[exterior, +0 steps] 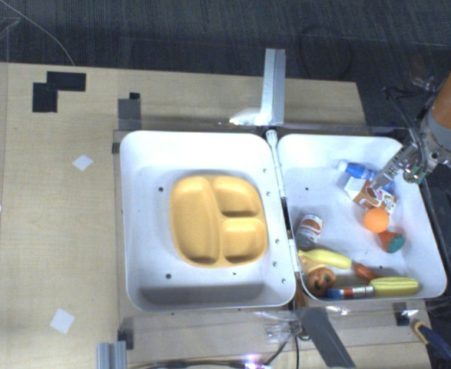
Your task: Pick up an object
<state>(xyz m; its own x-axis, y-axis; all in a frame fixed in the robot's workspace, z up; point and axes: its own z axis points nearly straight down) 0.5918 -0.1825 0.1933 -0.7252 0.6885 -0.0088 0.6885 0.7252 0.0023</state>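
Pale wooden desk [48,229], dark carpet beyond it. Left of the claw [384,177], white bin [140,206] holding a yellow divided tray [217,220]. Under the claw, second white bin [317,156] with clutter: blue-and-white packet [353,171] and small printed carton [373,198] right at the tips, orange ball [376,221] just below, small can [310,227] farther left, yellow banana-like piece [329,258] and marker [356,290] lowest. Arm cropped at frame edge. Claw's spread: too blurred to tell; nothing seen held.
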